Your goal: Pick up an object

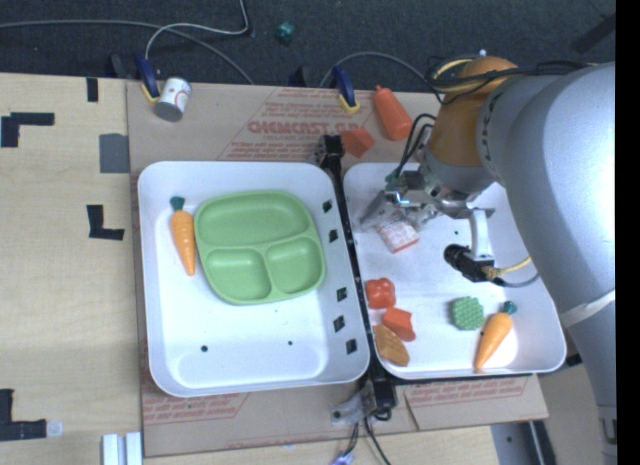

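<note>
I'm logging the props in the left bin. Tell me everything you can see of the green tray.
The green tray is a light green, matte, plastic-looking plate with rounded corners and a raised rim. It has three compartments: one long at the top, two smaller below. It lies flat, slightly turned, in the upper half of the left bin. The toy carrot lies just off its left edge; contact is unclear.

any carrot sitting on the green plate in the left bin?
No. The carrot lies on the left bin floor beside the green plate, at its left edge.

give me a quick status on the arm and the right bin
Gripper low in right bin, upper left corner. Pink-white packet just below it, not seen gripped. Red pieces, green piece, carrot lie clear.
</note>
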Controlling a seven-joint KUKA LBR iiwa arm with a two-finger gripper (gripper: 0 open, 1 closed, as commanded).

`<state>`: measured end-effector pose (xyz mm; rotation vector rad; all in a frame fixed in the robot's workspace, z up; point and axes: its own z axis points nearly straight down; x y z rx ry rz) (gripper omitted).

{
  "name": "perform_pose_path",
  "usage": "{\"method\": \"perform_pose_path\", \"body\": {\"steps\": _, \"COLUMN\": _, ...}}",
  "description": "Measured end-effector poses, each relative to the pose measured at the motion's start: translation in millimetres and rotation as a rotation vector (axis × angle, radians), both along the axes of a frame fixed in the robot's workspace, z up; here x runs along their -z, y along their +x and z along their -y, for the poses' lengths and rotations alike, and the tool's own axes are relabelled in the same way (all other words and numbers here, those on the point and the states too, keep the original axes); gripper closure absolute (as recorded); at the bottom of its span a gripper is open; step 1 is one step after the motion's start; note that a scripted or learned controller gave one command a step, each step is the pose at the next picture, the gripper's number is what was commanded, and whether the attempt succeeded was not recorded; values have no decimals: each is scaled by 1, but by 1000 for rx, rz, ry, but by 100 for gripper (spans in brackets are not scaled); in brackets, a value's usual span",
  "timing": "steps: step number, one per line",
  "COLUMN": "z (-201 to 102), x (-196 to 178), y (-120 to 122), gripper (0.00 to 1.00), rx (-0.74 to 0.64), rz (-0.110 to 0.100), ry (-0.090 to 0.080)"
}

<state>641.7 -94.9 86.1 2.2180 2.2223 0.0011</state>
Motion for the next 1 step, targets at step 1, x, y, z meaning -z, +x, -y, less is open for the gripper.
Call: {"method": "perform_pose_path", "body": {"steps": 1, "z": 0, "x": -9, "y": 0, "gripper": 100, "rx": -1, "rz": -2, "ry": -1}}
